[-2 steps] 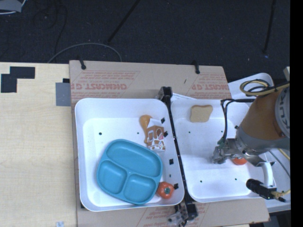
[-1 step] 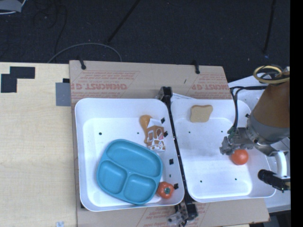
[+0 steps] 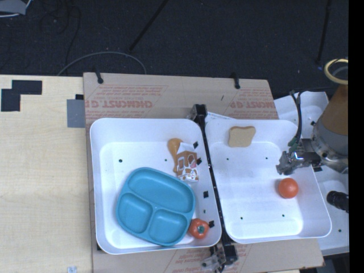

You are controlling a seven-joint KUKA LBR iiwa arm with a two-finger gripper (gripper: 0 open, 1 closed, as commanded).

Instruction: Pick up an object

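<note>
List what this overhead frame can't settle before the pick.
- Gripper: dark and small in the camera view; finger state unreadable.
- Orange ball: contact with the gripper unclear.
- Small packet: print too small to read.
- Tomato: partly tucked beside the blue tray.

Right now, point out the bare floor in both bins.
Right bin: broad bare floor left of the orange ball and below the bread slice. Left bin: bare strip above the blue divided plate; crowded by the snack packet and the tomato.
</note>
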